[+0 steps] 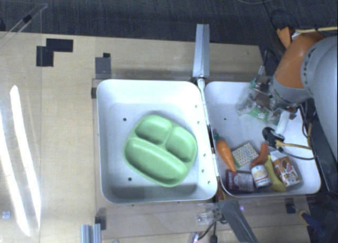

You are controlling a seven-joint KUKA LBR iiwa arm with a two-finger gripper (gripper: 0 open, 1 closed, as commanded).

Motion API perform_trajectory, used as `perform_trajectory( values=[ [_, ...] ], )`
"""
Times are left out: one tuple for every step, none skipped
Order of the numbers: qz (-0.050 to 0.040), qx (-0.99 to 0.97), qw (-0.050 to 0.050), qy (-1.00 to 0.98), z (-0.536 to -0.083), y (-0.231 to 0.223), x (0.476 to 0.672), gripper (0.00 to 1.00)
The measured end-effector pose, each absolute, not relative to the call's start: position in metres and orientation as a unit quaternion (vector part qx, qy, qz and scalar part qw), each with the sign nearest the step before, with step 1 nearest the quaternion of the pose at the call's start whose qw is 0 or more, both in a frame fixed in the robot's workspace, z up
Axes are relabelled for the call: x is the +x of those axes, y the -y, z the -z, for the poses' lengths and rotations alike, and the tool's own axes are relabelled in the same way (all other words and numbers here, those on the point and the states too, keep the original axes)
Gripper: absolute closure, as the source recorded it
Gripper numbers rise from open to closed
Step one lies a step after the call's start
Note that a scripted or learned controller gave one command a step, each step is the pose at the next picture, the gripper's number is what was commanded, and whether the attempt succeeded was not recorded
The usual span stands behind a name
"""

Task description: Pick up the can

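The can, small with a pale label, stands near the front wall of the right bin. It sits between a dark purple packet and a yellow banana. My gripper hangs over the back part of the right bin, well behind the can and apart from it. The grey wrist with its orange band reaches in from the right. Nothing shows between the gripper and the can.
An orange carrot, a checkered packet, a small red-orange item and an orange box crowd the front of the right bin. The left bin holds a green divided plate.
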State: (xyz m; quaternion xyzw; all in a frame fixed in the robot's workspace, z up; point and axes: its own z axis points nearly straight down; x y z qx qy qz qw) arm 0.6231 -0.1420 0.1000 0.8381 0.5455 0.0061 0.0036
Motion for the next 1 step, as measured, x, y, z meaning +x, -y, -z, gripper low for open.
perform_trajectory(
  values=[
    [-0.0025, 0.847, 0.002, -0.531, -0.0878, 0.177, 0.5945, 0.0]
  ],
)
